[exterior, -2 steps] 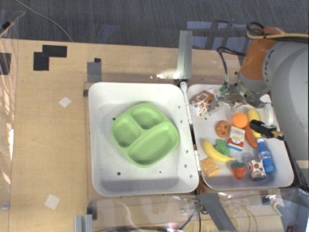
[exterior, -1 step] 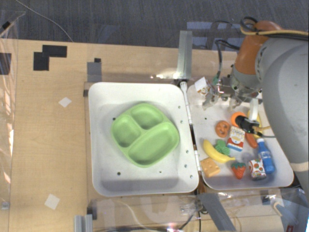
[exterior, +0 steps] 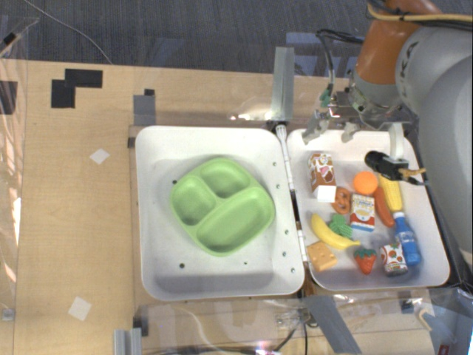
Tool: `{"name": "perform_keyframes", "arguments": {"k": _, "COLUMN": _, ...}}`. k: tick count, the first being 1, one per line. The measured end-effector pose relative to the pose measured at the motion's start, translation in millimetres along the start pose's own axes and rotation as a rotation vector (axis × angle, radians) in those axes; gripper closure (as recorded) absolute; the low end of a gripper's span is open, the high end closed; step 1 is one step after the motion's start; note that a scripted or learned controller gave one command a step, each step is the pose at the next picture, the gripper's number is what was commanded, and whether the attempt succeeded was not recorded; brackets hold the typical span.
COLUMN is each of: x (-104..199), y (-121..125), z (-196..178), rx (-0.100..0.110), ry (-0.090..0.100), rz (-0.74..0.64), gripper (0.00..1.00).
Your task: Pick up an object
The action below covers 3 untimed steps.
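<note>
Camera view, slanted from above: my gripper [exterior: 332, 128] hovers over the far edge of the right bin [exterior: 436, 261], fingers spread apart and holding nothing. I take the banana [exterior: 329, 232] as target; it lies near the bin's left wall, toward the near edge, beside a cheese wedge [exterior: 321, 256]. I judge it a light, stiff, smooth plastic toy, best pinched across its thick middle. Its long axis runs diagonally, from far-left to near-right.

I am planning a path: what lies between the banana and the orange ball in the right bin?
In the camera view, a small juice carton lies between banana and orange ball.
</note>
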<state>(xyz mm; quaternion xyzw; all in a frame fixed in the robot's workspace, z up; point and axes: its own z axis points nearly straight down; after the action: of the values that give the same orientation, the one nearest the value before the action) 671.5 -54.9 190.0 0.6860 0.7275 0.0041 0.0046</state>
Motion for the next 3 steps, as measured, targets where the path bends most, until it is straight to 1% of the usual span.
{"name": "perform_keyframes", "arguments": {"k": 1, "x": 52, "y": 2, "z": -33, "rx": 0.004, "ry": 0.001, "rz": -0.143, "gripper": 0.0}}
{"name": "perform_keyframes", "arguments": {"k": 2, "x": 51, "y": 2, "z": -32, "rx": 0.006, "ry": 0.001, "rz": -0.14, "gripper": 0.0}}
{"name": "perform_keyframes", "arguments": {"k": 3, "x": 168, "y": 8, "z": -66, "rx": 0.003, "ry": 0.006, "rz": -0.129, "gripper": 0.0}}
